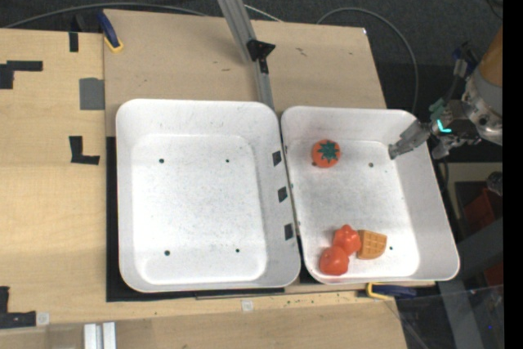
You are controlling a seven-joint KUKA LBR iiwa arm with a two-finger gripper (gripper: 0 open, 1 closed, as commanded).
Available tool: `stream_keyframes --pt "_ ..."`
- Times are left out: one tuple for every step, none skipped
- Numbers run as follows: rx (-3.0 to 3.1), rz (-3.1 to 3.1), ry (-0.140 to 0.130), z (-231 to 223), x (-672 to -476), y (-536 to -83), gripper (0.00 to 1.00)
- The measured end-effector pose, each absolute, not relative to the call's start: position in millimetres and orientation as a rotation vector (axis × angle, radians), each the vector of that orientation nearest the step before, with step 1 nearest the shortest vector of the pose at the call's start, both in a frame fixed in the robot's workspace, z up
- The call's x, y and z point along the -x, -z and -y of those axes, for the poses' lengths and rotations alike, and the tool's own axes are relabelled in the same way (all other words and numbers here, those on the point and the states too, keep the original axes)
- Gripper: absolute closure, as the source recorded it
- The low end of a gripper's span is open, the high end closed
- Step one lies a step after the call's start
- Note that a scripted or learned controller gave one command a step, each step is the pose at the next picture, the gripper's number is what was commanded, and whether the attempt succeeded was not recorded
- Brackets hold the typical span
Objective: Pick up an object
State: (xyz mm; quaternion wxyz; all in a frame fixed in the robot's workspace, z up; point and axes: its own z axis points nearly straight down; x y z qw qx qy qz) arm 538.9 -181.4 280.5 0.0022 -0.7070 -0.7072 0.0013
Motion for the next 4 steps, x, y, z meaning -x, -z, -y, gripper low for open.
stream_keyframes --pt "2.219 2.223 -0.001 181 -539.6 -283 0.00" --pt "2.218 2.219 -0.006 188 -539.9 -236 0.00" --pt "2.215 2.219 -0.007 179 -544.6 -179 0.00" --pt "2.216 2.220 -0.006 175 -542.8 -135 0.00"
